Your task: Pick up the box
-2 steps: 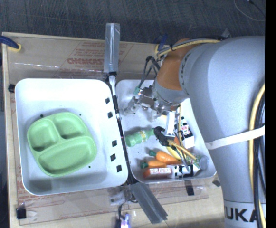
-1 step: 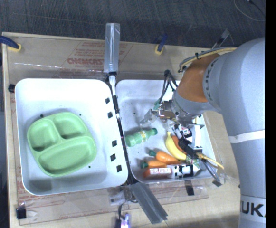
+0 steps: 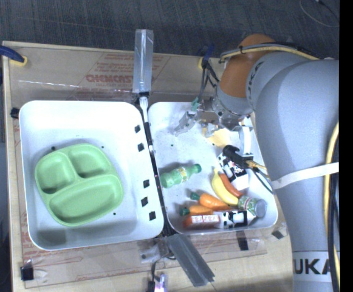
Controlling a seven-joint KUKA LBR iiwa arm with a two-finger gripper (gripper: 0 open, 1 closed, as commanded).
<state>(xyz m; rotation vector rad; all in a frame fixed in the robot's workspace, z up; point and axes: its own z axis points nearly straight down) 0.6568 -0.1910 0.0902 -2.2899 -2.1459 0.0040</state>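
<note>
Camera view: tool (image 3: 191, 119) low at far end of right bin (image 3: 164, 163), fingers splayed wide, nothing between them. Task barely begun. Box (image 3: 208, 221), red w/ white label as far as I can tell, lies well apart toward near wall, among carrot (image 3: 211, 200), banana (image 3: 223, 188), bottle (image 3: 179, 175). Left: reach, grip, lift. Green plate (image 3: 79, 182) in other bin.
</note>
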